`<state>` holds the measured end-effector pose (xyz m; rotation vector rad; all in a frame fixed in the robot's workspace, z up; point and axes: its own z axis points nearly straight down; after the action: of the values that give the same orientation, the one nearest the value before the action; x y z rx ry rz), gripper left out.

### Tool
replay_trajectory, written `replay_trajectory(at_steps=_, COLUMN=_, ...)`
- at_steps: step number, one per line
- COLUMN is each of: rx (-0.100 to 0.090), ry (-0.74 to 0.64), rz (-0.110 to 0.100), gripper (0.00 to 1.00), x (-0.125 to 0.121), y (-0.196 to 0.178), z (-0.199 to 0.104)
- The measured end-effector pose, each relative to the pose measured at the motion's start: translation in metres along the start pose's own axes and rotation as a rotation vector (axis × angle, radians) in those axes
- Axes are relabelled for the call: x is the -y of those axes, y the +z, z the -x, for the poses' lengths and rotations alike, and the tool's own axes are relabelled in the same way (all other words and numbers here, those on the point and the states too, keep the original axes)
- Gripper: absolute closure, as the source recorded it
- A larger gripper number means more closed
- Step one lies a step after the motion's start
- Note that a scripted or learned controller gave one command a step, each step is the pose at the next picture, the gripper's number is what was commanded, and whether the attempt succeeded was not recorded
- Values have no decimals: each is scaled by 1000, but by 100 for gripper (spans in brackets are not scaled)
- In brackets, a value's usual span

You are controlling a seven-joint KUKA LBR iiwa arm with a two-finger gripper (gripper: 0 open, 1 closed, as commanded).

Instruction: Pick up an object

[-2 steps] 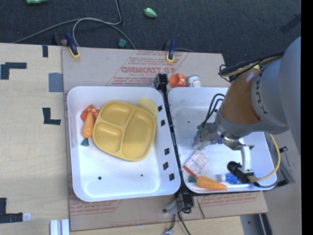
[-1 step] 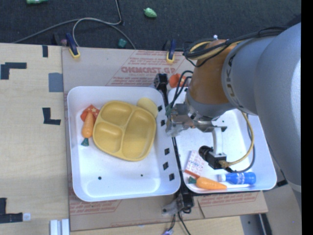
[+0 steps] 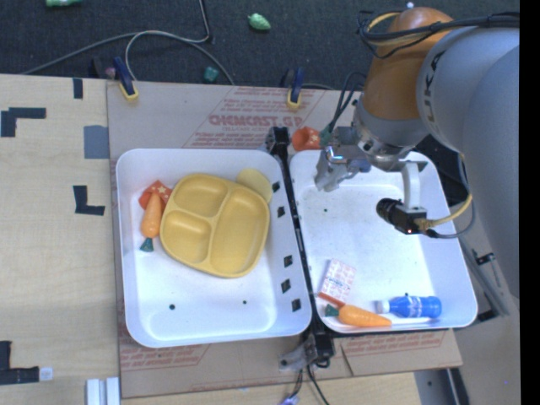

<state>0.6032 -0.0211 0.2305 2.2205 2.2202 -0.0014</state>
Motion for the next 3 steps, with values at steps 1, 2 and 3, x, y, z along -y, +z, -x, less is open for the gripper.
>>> replay_trajectory(at_steps=1, rx=0, ry=1, rz=-2, gripper=100, x=-12, y=10, z=89)
replay_trajectory(at_steps=2, rx=-2, ry=-2, rz=-1, gripper=100, x=21, y=-13, z=33)
replay_trajectory(at_steps=3, rx=-2, ry=-3, rz=-3, gripper=100, x=10, y=-6, z=-25)
